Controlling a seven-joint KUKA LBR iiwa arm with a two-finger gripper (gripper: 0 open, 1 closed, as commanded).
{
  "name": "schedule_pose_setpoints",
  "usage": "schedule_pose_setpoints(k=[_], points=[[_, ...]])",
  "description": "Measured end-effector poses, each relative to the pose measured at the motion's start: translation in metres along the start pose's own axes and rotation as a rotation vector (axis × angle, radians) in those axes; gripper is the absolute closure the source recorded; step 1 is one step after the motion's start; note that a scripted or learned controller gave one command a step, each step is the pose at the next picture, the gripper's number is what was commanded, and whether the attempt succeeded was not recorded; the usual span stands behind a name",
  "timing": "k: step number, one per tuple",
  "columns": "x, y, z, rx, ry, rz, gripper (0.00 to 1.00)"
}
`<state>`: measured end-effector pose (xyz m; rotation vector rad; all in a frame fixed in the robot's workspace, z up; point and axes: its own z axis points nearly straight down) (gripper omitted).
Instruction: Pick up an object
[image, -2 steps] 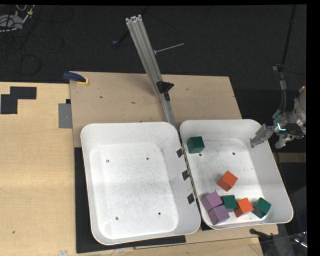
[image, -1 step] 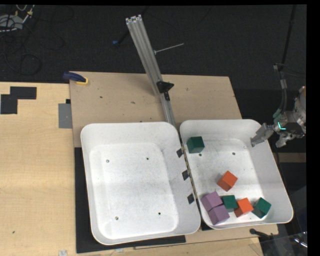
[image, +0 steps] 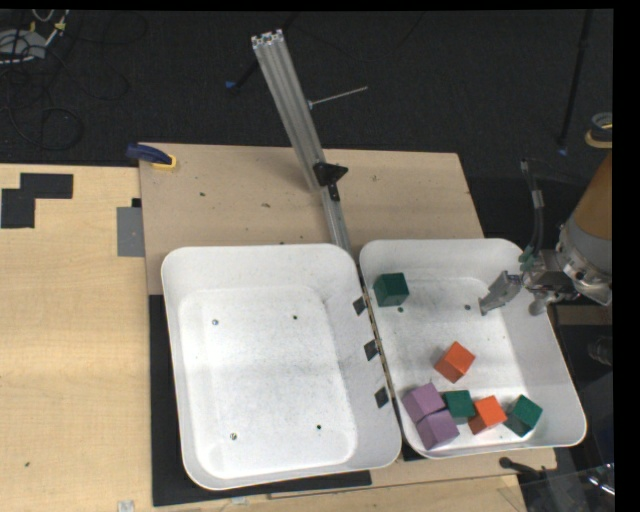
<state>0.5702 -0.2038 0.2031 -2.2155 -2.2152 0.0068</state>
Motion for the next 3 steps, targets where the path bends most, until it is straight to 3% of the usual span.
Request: schedule_pose_setpoints(k=[2,3], points=[[-0.002,-0.006,0.112,-0.008,-0.002,0.003,0.0],[-0.003,-0.006,0.102,-0.009,-0.002,0.009,1.0]])
